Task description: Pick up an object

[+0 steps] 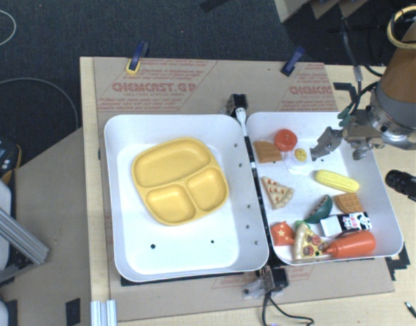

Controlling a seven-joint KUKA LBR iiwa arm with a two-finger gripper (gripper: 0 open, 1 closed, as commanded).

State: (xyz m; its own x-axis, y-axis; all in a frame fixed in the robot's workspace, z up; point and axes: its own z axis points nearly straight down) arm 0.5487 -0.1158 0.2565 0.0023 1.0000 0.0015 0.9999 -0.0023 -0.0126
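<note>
Cardboard-covered surface [194, 80] bearing two white bins. Left bin [119, 182]: one yellow three-compartment tray [179, 180]. Right bin [385, 182]: one tomato [285, 139], one corn cob [337, 180], one waffle wedge [276, 192], one pizza slice [305, 242], one carrot [351, 244], among other toy foods. Hand [344, 143] above the bin's far right part, fingers spread, holding nothing
</note>
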